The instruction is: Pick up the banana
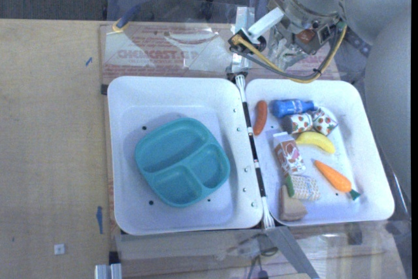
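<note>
The gripper hangs above the right bin's far rim; whether it is apart or together I cannot tell. Below it, the banana lies in that bin. Left sits a wooden bench.

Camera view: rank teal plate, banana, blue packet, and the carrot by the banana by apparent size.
1. teal plate, largest by far.
2. carrot and banana: look about alike, so I won't rank them.
3. blue packet: slightly shorter, though close, and it sits farther from the camera.
</note>
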You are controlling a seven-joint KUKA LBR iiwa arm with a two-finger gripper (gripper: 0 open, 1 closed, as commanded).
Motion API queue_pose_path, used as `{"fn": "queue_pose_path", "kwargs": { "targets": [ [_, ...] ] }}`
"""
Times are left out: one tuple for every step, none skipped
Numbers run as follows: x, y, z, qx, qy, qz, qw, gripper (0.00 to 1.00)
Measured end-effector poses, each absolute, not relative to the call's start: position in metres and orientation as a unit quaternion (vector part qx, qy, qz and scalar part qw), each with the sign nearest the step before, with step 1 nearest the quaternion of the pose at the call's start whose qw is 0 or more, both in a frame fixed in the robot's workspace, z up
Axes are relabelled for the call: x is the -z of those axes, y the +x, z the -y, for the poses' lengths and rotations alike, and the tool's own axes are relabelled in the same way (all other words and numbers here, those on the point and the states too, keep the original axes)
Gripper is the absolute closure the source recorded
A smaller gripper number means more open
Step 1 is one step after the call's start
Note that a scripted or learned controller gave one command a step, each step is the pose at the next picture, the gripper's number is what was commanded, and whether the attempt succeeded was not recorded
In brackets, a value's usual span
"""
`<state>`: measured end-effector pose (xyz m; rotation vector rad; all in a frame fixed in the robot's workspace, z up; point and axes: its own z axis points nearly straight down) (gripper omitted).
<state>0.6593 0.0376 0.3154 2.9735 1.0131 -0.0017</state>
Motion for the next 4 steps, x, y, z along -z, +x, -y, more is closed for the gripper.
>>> {"fn": "queue_pose_path", "kwargs": {
  "targets": [
    [-0.331,0.649,-0.036,-0.0008,0.985,-0.174,0.0,1.0],
    [-0.35,0.62,-0.093,-0.0006,0.992,-0.13,0.0,1.0],
    [-0.35,0.62,-0.094,-0.0005,0.991,-0.13,0.0,0.0],
    [-0.266,0.654,-0.001,0.003,0.991,-0.131,-0.001,0.0]
  ]
}}
